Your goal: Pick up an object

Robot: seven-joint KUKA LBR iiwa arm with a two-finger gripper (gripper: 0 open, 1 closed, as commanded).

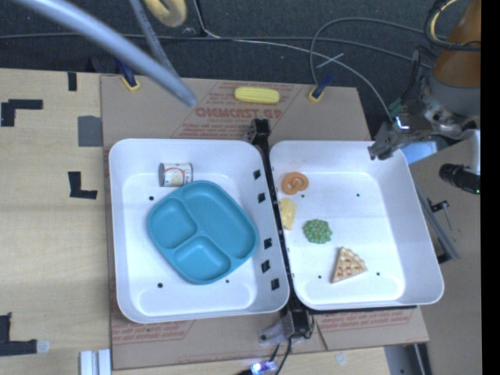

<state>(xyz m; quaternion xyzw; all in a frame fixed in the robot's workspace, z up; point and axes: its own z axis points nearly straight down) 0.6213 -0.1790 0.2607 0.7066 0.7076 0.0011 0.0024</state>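
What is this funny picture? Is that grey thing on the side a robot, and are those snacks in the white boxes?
Yes! The grey machine with the orange band at the right is a robot arm. Its job is to pick something up. Its two-finger gripper hangs over the right bin's top corner, with nothing in it.

The camera sits above the bench, looking down at a slant.

The left shallow white bin holds a blue plastic divided plate and a small toy can lying on its side. The right shallow white bin holds play food: a little orange pretzel, a pale yellow piece, a green bumpy lump and a toy pizza slice. A yellow toy lies on the cardboard behind the bins.
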